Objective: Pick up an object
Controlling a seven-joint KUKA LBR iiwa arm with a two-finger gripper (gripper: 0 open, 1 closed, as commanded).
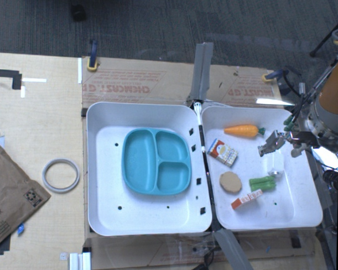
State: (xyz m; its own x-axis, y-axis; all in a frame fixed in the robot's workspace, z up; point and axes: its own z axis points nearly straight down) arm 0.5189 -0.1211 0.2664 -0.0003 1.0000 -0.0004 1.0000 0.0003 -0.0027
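— Orange carrot (242,130) lay just left of the claw (283,142); how would it have handled?
— Probably light, stiff, slick; best gripped mid-body. Whether the claw was spread, I couldn't tell.

Two shallow white plastic bins (101,173), smooth, slight sheen. Turquoise divided plastic tray (156,160), glossy. Orange plastic toy carrot (242,130), matt. Small printed cardboard carton (222,152). Brown cardboard sheet (143,81) under bins, matt. Pale wood-look benchtop (36,127), smooth.

Tool (283,145) above right bin (299,219)
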